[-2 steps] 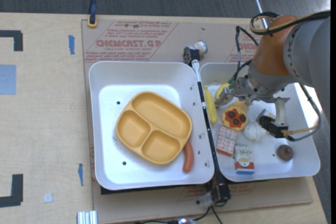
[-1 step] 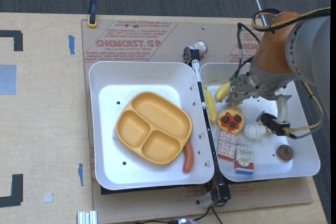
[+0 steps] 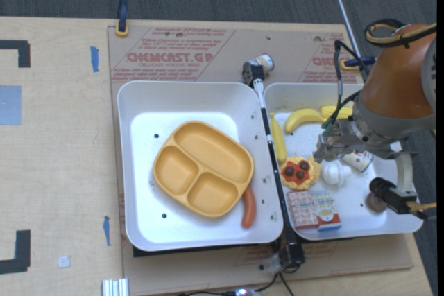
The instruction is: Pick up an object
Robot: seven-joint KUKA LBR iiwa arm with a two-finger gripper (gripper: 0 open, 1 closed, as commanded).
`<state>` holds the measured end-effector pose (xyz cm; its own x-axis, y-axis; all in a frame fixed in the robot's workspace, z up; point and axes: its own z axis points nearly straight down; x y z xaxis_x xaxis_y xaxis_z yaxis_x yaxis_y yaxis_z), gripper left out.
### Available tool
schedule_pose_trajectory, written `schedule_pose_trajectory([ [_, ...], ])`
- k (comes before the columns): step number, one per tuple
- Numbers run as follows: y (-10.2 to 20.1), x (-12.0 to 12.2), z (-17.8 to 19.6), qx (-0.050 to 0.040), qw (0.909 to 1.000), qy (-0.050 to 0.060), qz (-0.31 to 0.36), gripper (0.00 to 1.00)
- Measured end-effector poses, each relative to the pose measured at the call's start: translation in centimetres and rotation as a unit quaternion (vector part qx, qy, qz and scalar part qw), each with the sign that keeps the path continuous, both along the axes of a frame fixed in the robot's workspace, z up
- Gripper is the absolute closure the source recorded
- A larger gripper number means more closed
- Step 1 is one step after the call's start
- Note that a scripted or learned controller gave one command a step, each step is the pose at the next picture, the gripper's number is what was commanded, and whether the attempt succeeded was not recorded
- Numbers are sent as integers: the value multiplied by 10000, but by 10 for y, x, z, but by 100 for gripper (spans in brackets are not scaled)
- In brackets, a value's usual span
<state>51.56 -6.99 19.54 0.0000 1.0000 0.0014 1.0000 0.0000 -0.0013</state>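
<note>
My gripper [image 3: 333, 149] hangs low in the right bin [image 3: 347, 224], under the grey and orange arm [image 3: 399, 90]. Just below it lies a white rounded object [image 3: 334, 173], so close that I cannot tell whether they touch. A round toy pizza [image 3: 297, 173] with red and dark toppings lies left of that object. One yellow banana [image 3: 303, 118] curves along the back of the bin, and another [image 3: 278, 138] lies along its left wall. A small printed carton [image 3: 313, 210] rests at the front.
The left bin [image 3: 139, 114] holds an orange divided plate [image 3: 202, 168] and a reddish sausage [image 3: 248, 209] by its right wall. A small white piece [image 3: 359, 161] and a dark brown object [image 3: 378, 194] lie right of the gripper. A black clip [image 3: 254, 71] sits behind the bins.
</note>
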Motion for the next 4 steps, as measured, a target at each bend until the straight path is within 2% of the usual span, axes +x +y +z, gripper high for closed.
schedule_pose_trajectory([
  [1,-26,9,-8,-11,10000,-16,-3,100],
  [2,-26,9,-8,-10,10000,-15,-1,0],
  [3,-29,54,-109,-16,10000,-30,-2,0],
  [4,-29,55,-98,-18,10000,-50,-4,100],
])
